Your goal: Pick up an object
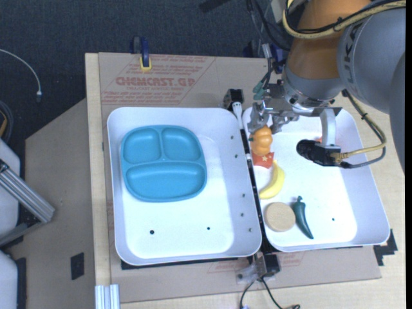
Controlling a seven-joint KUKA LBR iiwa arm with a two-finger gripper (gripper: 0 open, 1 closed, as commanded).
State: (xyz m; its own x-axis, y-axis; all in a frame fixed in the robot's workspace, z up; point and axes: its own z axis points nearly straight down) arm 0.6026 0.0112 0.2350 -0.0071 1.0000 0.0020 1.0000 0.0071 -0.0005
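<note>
In the right bin (347,198), an orange and red toy figure (262,148) stands against the left wall. My gripper (265,122) hangs directly over the figure's head, very close to it or touching it; whether it grips the figure is unclear. A yellow banana (274,181) lies just in front of the figure. Nearer the front edge sit a tan round disc (279,216) and a teal pepper (301,217).
The left bin (129,237) holds a blue divided plate (164,163) at its back left. A black part with a cable (320,152) hangs off the arm over the right bin's middle. The arm's grey and orange body covers that bin's back.
</note>
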